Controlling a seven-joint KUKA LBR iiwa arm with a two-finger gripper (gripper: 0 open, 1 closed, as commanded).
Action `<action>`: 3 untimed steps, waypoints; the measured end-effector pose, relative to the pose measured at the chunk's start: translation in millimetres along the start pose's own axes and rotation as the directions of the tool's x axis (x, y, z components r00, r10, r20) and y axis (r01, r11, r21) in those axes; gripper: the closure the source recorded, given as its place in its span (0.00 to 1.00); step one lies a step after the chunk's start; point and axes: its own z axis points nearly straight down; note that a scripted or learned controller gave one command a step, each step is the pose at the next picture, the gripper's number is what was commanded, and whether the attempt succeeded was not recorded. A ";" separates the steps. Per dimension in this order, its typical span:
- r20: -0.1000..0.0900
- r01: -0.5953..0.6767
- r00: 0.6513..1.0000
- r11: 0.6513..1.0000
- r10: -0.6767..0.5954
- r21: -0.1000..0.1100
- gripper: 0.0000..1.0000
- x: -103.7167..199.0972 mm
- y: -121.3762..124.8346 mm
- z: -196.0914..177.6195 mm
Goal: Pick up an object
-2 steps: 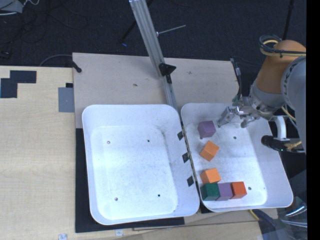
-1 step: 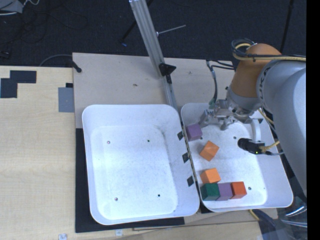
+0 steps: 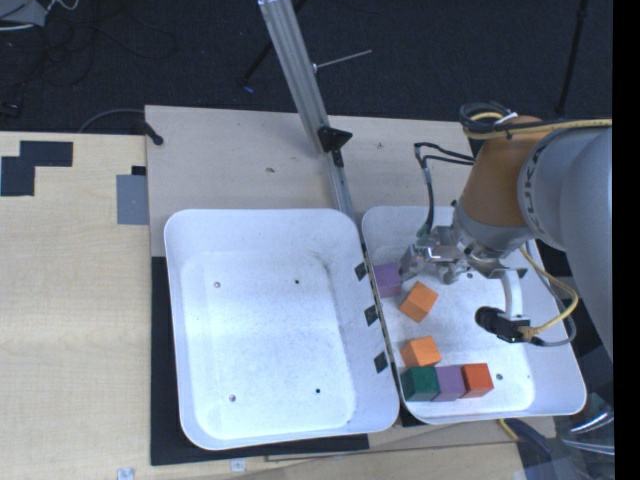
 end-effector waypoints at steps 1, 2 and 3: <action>-0.007 0.003 1.000 1.000 -0.003 0.002 0.00 -5.4 -22.6 0.6; 0.006 -0.007 1.000 1.000 0.007 -0.014 0.00 4.4 -69.4 -3.0; 0.006 -0.013 1.000 1.000 0.013 -0.012 1.00 2.4 -68.9 -12.6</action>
